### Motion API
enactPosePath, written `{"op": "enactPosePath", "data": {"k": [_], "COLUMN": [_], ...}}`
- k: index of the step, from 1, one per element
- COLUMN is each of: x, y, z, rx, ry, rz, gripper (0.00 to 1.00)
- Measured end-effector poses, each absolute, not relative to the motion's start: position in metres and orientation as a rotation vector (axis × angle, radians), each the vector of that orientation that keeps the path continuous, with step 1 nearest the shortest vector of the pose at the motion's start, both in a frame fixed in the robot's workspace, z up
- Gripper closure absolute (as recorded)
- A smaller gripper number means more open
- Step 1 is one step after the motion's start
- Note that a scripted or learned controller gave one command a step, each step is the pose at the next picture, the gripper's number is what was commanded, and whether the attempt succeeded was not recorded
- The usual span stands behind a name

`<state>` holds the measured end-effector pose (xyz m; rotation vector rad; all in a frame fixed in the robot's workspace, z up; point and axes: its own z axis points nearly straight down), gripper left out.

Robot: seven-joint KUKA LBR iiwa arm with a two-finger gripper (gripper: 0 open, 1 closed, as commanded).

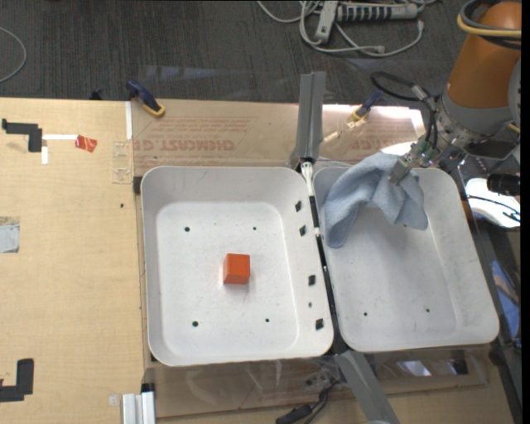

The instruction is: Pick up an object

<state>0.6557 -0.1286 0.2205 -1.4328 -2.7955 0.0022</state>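
two-finger gripper point(408, 168) sits over the far end of the right shallow white plastic bin point(464, 323), fingers pinched shut on an upper corner of a pale blue-grey soft cloth point(364, 199). cloth hangs from that pinched point and drapes down and to the left in loose folds, one lobe reaching toward the bin's left wall, a shorter flap hanging just below the gripper. lower part of the cloth rests on the bin floor at the far-left corner; fabric looks thin, crumpled, matte, no pattern. above the gripper the grey arm with the orange band point(489, 50) comes in from the upper right. rest of the right bin floor is plain white with a few small dark dots. left shallow white plastic bin point(166, 331) sits just beside it, the two rims nearly touching along a centre strip with small black clips. a small orange-red block point(237, 269) lies near the middle of the left bin, well apart from the cloth. both bins sit on a brown cardboard sheet point(215, 137) with mirrored red print, held by a blue-and-yellow clamp point(145, 97) at its far-left corner. light wooden board point(58, 248) to the left carries a small red tag and black brackets. dark carpet behind, with white cables and a power strip point(373, 12) at the far edge.
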Motion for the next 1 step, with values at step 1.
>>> {"op": "enactPosePath", "data": {"k": [1], "x": [0.6588], "y": [-0.128], "z": [0.199], "rx": [-1.432], "ry": [-2.796], "rz": [0.002], "gripper": [1.0]}}
